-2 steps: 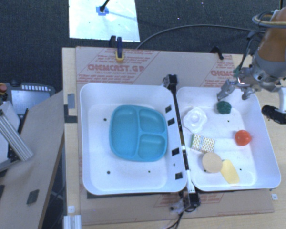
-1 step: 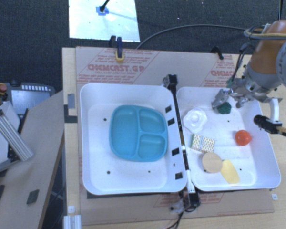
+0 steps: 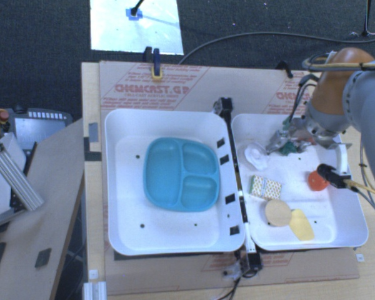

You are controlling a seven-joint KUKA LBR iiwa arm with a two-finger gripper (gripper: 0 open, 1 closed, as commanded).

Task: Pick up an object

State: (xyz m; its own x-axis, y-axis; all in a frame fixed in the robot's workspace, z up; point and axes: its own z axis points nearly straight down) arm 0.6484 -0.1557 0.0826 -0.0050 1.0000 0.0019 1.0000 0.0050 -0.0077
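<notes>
Right now I have the tool [image 3: 284, 144] low over the right bin [image 3: 337, 225], close to its far edge and a little toward the divider it shares with the left bin [image 3: 125, 167]. From this slant I cannot tell whether the tool is open or closed. A small green object [image 3: 290, 148] sits right at its tip, and I cannot tell if it is gripped or merely beside the tool.

All 6 candidates lie in the right bin, which I take to be why the arm is working on that side. A crumpled white object [image 3: 256, 157] lies just beside the tool, toward the divider. A patterned yellow-green pad [image 3: 265, 187] sits nearer the middle, close to the divider. A round tan disc [image 3: 277, 212] and a yellow piece [image 3: 302, 225] touch each other along the near edge. An orange ball [image 3: 316, 180] rests toward the right edge.

The left bin carries only 1 blue divided plate [image 3: 180, 174], lying flat and wide, which I judge a poor target for this tool. I read the green object as the likeliest pick, being closest.
</notes>
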